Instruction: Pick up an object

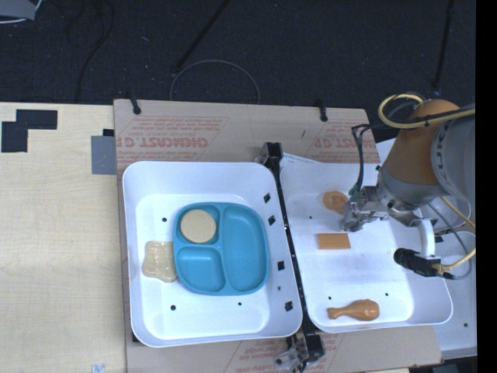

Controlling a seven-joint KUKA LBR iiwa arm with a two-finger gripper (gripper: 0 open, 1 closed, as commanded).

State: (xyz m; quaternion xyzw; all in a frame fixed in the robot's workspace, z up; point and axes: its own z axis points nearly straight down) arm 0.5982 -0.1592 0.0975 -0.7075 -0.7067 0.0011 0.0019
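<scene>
In the right bin [388, 290] lie a flat orange-brown slab [333, 242], a round tan piece [335, 201] near the back left, and a brown drumstick-shaped toy [355, 311] near the front. My gripper [355, 217] hangs low over the bin, just right of the round tan piece and just above the slab. Its tips are small and dark against the arm.
The left bin [144, 294] holds a blue divided tray [229, 259] with a tan disc [197, 225] in its back-left compartment; a pale waffle-like piece [159, 261] lies left of the tray. A black divider [281, 239] separates the bins. Cables trail at the right.
</scene>
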